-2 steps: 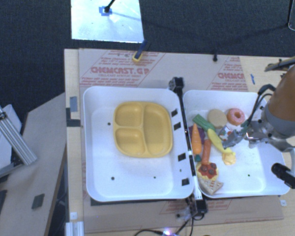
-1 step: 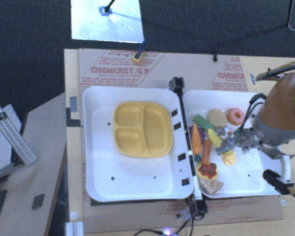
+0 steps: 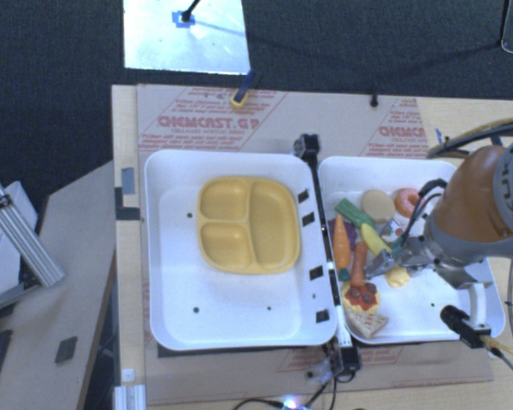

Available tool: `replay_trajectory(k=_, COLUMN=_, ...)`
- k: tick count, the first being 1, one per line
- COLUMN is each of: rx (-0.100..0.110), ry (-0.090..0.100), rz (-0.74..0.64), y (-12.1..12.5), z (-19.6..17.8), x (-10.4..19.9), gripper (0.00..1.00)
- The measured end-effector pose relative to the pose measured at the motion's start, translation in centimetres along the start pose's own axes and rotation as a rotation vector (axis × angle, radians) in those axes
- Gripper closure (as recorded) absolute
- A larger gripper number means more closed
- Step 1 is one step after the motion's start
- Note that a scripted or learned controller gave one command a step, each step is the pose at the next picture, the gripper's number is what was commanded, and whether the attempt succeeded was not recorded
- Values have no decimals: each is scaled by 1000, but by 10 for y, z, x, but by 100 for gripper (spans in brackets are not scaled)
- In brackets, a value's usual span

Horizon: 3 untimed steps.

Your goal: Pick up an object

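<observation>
Down among the toy food in the right-hand shallow white bin (image 3: 427, 319), the two-finger gripper (image 3: 381, 263) sits low at the end of the grey arm with its orange band (image 3: 477, 196). Whether it is spread or closed I cannot tell; its dark metal tip merges with the clutter, and nothing can be seen clamped in it.

Just beside the tip lie the likeliest targets: an orange plastic carrot (image 3: 342, 243) lying lengthwise near the bin's left wall, a yellow corn-like piece (image 3: 372, 237) touching a green wedge-shaped piece (image 3: 354, 211), and a small pale yellow lump (image 3: 398, 277) just to the right of the tip. Below the carrot rests a toy pizza slice with red topping (image 3: 364, 301). Further up are a round beige bun (image 3: 377, 203) and a pink frosted doughnut (image 3: 407, 200).

These look like hollow moulded plastic: light, stiff, smooth and probably slippery, not fragile. The carrot seems best taken across its narrow width near the middle, where 2 fingers can straddle it; its tapered end would likely squirt out. Crowding is the hazard, since neighbours touch and a closing finger may land on 2 pieces at once.

Across the divider, the left-hand white bin (image 3: 175, 314) holds a yellow 3-compartment plastic plate (image 3: 248, 223), well apart from the gripper.
</observation>
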<state>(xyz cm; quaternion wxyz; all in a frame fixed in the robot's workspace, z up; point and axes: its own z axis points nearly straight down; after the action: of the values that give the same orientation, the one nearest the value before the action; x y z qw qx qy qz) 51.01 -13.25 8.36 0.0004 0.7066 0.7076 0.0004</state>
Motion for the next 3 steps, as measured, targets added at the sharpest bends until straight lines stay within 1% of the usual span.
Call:
replay_trajectory(k=1, rx=-5, ry=-2, rz=1, y=1, z=-13, x=-1, gripper=100)
replay_trajectory(k=2, rx=-5, ry=-1, rz=-3, y=8, z=-62, x=6, gripper=100)
replay_trajectory(k=3, rx=-6, ry=-1, rz=-4, y=8, z=-115, x=17, gripper=100)
